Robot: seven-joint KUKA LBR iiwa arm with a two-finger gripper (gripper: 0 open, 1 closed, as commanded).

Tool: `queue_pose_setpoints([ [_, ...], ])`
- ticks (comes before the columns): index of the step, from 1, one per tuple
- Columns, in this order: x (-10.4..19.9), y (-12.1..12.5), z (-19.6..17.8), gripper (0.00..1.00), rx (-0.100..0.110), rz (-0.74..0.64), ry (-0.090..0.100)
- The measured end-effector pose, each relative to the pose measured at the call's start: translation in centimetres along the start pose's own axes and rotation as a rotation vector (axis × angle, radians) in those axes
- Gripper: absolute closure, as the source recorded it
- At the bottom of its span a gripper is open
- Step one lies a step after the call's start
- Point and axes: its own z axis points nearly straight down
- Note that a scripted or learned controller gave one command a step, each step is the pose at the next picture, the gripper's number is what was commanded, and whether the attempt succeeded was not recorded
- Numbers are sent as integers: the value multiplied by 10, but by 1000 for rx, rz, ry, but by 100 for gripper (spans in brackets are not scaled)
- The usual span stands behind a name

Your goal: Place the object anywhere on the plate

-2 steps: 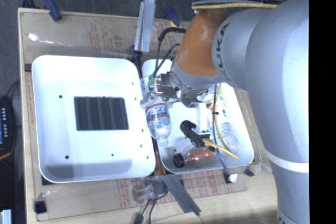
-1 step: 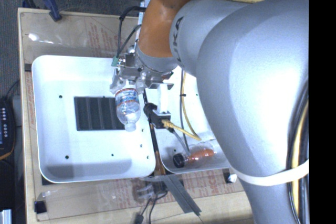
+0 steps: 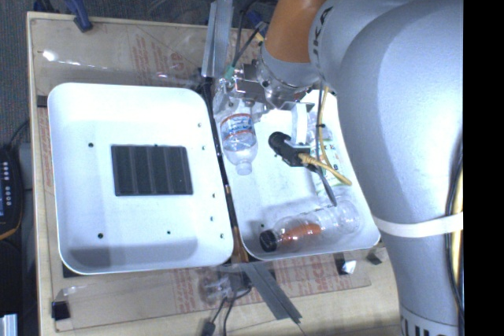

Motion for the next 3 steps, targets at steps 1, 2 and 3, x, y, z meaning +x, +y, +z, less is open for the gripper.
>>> queue_pose_setpoints([
  [1,45,-59,-79,100,-2,-25,0],
  [2,90,-47,-30,100,3,-274,-1],
  [3,116,-66,-88,100,-2,-153,-1],
])
